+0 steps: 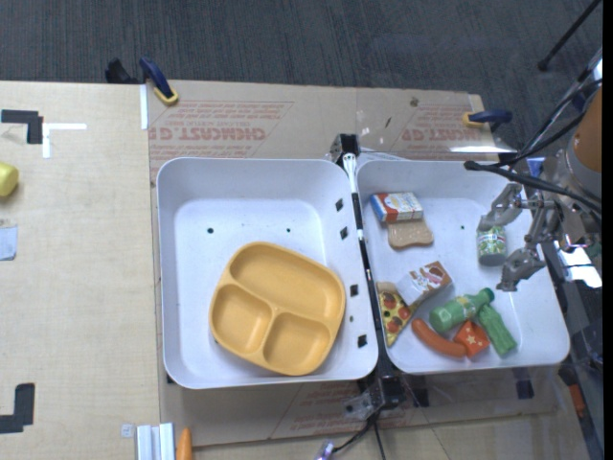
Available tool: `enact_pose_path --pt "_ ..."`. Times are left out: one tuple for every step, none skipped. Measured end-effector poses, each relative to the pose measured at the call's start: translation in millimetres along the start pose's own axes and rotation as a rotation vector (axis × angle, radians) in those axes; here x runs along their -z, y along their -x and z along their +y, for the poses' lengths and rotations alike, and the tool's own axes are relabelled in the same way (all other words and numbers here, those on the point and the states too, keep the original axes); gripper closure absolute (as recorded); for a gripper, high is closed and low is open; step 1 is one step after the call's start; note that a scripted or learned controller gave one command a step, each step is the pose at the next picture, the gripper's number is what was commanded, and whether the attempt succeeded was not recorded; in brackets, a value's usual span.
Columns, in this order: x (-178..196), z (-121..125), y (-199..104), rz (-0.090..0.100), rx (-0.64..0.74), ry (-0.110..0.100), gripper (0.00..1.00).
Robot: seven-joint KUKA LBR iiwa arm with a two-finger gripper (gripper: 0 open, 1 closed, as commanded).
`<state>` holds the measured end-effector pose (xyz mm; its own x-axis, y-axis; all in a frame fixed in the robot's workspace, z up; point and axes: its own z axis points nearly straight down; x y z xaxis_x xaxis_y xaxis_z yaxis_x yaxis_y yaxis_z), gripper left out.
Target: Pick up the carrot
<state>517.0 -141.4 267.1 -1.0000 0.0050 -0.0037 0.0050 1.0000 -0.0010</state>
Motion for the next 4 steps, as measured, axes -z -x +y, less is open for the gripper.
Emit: enact_pose_path --pt "-145.2 40.6 -12.7 -0.046 -0.175 -0.004 0.00" --pt "-74.7 110.2 -29.2 -0.001 -0.352 0.000 0.00" --pt "-74.9 184.8 -37.8 0.000 -0.346 0.001 0.00" --pt "-75.8 239.6 20.4 0.003 -0.525 -0.002 0.00"
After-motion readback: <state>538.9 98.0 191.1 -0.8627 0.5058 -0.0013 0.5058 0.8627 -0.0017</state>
